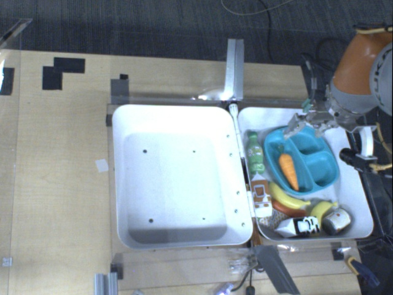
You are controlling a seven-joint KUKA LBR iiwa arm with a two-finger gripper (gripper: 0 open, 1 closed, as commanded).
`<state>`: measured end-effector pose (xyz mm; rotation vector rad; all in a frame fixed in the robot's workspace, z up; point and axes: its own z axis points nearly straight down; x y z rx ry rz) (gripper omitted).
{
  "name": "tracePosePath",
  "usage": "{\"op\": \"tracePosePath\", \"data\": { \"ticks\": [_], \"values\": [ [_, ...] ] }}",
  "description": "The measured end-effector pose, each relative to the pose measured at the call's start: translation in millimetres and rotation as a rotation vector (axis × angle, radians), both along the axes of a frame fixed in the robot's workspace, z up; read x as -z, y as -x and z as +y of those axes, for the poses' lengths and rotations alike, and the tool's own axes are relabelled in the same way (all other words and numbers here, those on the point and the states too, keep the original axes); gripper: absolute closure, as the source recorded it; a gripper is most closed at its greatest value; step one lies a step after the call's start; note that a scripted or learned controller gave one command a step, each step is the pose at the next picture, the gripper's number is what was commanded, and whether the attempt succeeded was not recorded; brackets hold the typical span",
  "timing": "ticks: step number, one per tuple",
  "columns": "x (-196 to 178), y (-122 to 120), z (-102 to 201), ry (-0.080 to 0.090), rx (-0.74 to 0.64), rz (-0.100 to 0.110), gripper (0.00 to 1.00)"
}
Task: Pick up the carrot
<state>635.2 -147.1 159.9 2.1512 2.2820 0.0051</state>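
An orange carrot (288, 171) lies in the left compartment of a blue divided tray (319, 168) in the right bin (362, 223). My gripper (310, 123) hangs above the tray's far edge, up and to the right of the carrot. Its fingers (298, 126) are spread apart with nothing between them. The grey arm with its orange band reaches in from the upper right.
A green bottle (254, 152) lies left of the tray. In front of it are a banana (291, 198), a small carton (261, 196), a black-and-white item (301, 226) and a silvery round thing (336, 220). The left bin (126, 165) adjoins on the left.
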Motion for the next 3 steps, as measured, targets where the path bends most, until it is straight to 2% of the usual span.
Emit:
{"op": "tracePosePath", "data": {
  "ticks": [1,2,3],
  "values": [
    [11,31,22,0.000,-0.173,0.002,0.00],
    [-30,-25,-13,0.002,-0.227,-0.003,0.00],
    [8,-3,3,0.003,-0.588,-0.001,0.00]
  ]
}}
